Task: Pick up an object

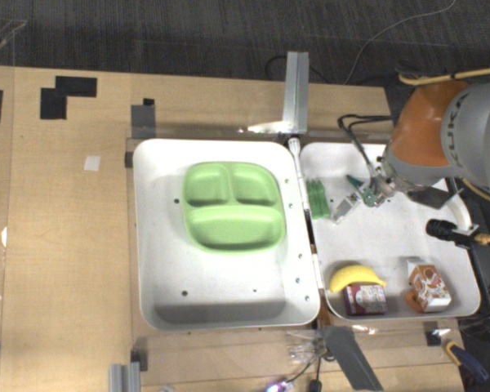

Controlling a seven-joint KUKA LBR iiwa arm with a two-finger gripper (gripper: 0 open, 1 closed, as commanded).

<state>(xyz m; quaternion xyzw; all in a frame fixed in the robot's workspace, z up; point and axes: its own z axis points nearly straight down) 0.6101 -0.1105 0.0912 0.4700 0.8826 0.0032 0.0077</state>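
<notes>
You are at the approach step: the gripper [343,207] hangs low in the right bin [474,300], nothing visibly between its fingers (spread or pressed together, you cannot tell). The green packet [317,198] lies just beside the fingers, toward the divider, long axis running up-down in view. Next: descend squarely across its width.

Left bin [155,300]: green divided plate [231,204] takes the upper middle; bare floor along its bottom and left edge. Right bin [474,296]: banana [356,277], dark red box [365,300] and orange carton [428,287] crowd the lower edge, green packet [317,198] hugs the left wall. Centre floor open.
</notes>
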